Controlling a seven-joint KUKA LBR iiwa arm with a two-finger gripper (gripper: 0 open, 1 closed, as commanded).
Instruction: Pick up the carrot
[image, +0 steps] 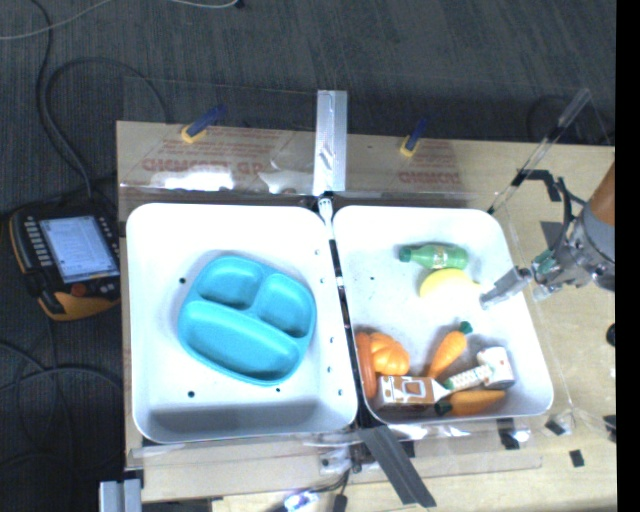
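Approach step: gripper (497, 291) at right bin's (500, 232) right edge, finger state impossible to tell, carrot (449, 349) lying lower left among other toys; next, down over carrot.

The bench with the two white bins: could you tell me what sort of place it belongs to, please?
Probably a robotics lab: a teach pendant lies on the carpet beside loose cables, and the right bin holds toy food such as a carrot.
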